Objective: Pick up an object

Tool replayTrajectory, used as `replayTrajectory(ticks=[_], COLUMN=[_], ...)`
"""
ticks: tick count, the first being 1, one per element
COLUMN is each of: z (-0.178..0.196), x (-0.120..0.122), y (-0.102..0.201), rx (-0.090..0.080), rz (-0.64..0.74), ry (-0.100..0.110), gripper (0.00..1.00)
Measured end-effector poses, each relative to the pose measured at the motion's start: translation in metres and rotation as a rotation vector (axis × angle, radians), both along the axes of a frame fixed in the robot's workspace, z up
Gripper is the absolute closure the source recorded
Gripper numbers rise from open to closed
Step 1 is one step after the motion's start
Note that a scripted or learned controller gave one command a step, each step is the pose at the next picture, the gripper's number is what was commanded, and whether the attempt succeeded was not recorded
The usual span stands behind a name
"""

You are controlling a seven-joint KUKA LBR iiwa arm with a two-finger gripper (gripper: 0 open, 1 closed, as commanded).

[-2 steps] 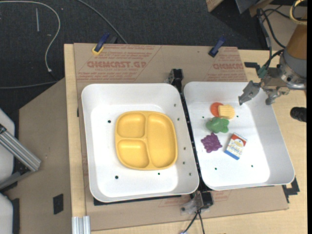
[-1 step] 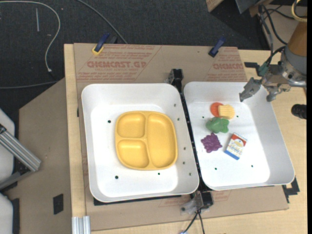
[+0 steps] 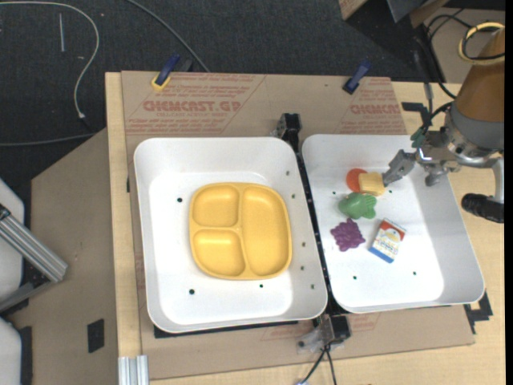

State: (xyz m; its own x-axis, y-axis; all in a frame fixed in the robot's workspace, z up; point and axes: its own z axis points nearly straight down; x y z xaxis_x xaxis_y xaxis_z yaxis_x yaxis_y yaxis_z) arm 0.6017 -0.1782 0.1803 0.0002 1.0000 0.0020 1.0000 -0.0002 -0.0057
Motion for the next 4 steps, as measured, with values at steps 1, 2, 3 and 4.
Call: replayTrajectory(ticks=[1, 2, 3, 4], z=[-0.046, -0.096, -0.079, -0.034], x=[-0.007, -0.006, -0.002, -0.006], y=[-0.005, -0.004, -0.004, -0.007], rx=[0.0, 0.0, 0.0, -0.004], rz=[0.0, -0.001, 0.001, 0.0], ry=[0.0, -0.004, -0.014, -0.01], gripper=[0.0, 0.0, 1.0, 1.0])
